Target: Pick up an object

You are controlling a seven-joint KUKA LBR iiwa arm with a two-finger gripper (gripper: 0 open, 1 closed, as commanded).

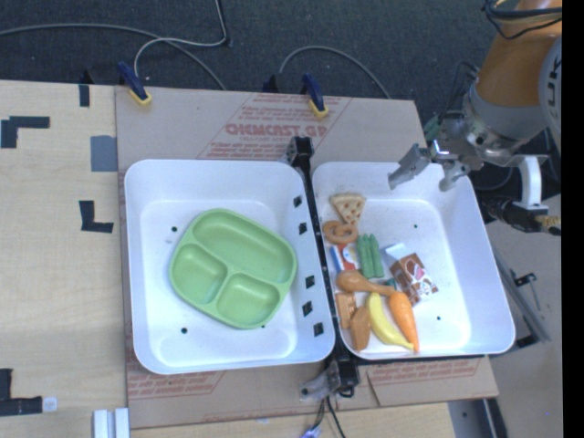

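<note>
My end effector (428, 173) hung spread open and empty over the right bin's (474, 235) far edge; the carrot (402, 316) sat near the front; guess I'd need to reach in and drop down next.

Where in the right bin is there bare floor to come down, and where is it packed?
In the right bin, bare floor runs along its right wall, beside the brown packet, and below the gripper. Its left side is crowded: waffle, green beans, banana, carrot.
</note>
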